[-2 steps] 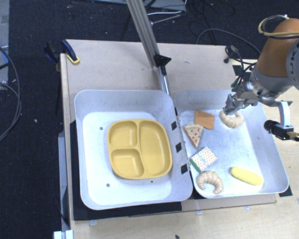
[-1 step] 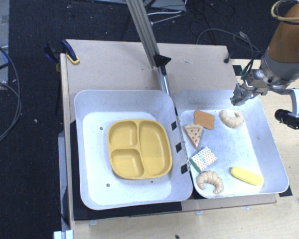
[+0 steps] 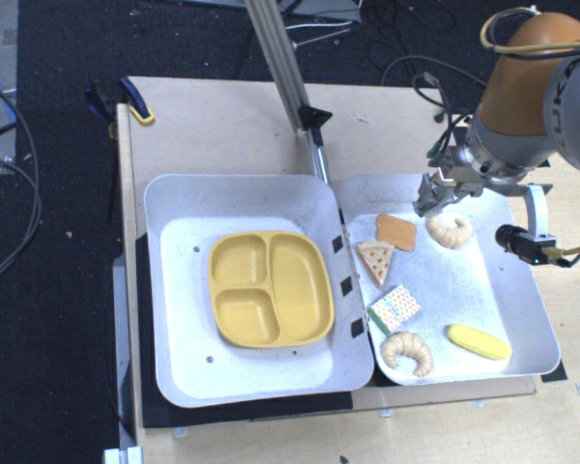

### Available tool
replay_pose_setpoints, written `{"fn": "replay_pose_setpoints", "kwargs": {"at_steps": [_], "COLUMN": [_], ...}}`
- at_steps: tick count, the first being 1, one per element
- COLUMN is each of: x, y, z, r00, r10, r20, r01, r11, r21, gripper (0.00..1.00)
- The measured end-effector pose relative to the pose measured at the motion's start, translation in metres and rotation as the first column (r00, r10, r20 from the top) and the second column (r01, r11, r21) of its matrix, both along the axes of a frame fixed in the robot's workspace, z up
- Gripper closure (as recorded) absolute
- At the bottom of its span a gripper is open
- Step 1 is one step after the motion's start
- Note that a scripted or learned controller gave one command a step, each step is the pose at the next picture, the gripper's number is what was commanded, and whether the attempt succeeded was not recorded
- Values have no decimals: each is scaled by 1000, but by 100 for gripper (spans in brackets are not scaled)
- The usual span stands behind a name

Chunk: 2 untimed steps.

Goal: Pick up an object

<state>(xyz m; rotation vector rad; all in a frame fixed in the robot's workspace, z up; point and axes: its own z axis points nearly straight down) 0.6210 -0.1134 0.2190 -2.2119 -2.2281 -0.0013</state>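
Observation:
The right bin holds several toy foods. An orange slab lies near its back left, with a pizza slice just in front of it. A pale croissant sits at the back middle, and a second croissant lies at the front. A patterned green-edged cracker and a yellow banana-like piece lie nearby. My gripper hangs low over the bin's back, just left of and behind the pale croissant.
The left bin carries a yellow three-compartment plate. A slanted metal pole rises from between the bins. Black clips line the seam. Cables trail on the dark floor around the bench.

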Motion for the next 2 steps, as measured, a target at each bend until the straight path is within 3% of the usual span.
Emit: {"fn": "replay_pose_setpoints", "kwargs": {"at_steps": [2], "x": [-32], "y": [111], "z": [12], "r00": [1000], "r10": [1], "r20": [-1], "r01": [-1], "r11": [1000], "r21": [0], "gripper": [100]}}
